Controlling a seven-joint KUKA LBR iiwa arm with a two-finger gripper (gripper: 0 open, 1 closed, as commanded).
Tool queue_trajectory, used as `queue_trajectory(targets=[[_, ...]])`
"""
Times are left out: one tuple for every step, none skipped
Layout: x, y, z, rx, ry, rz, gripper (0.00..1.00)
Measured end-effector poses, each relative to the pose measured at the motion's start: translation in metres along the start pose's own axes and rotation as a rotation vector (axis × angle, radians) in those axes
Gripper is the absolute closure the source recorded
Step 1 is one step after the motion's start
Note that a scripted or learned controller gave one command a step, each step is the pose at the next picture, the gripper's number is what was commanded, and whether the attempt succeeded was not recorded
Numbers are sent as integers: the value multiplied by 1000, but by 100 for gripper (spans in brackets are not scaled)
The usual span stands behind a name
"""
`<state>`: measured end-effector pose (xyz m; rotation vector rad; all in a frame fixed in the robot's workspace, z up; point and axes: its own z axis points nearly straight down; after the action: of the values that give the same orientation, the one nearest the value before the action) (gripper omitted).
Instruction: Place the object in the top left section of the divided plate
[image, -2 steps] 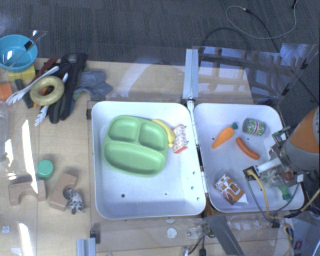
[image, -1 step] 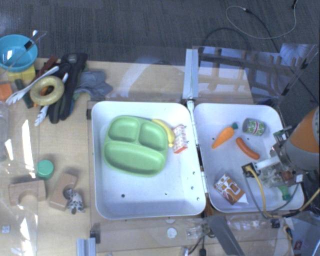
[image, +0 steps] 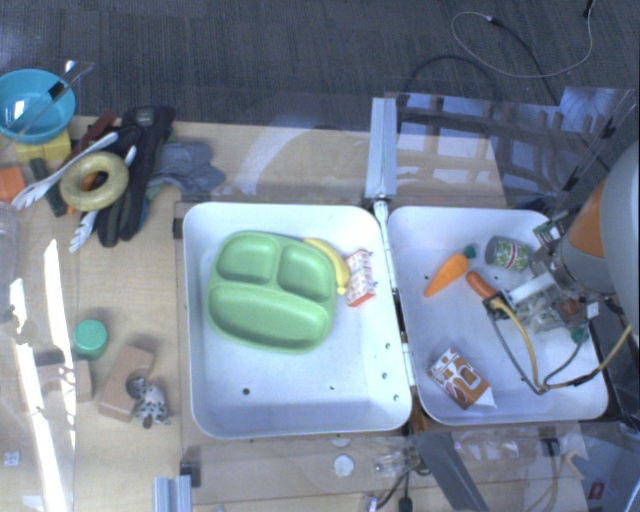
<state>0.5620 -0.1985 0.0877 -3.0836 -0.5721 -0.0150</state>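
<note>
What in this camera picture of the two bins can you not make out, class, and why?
Banana, camera view: partly hidden by the green plate.
Red-white packet, camera view: print too small to read.
Round green-white thing, camera view: too blurred to name.
Arm, camera view: cut off by the right edge.

A green divided plate (image: 268, 292) lies flat in the left white bin (image: 290, 400), toward its upper left, with two small sections above one long section.
</note>
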Motion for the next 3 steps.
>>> queue_trajectory(targets=[[-69, -19, -1, -8, -2, -193, 100], [-68, -20, -1, -9, 1, 157, 100], [74, -48, 1, -5, -4, 122, 100]])
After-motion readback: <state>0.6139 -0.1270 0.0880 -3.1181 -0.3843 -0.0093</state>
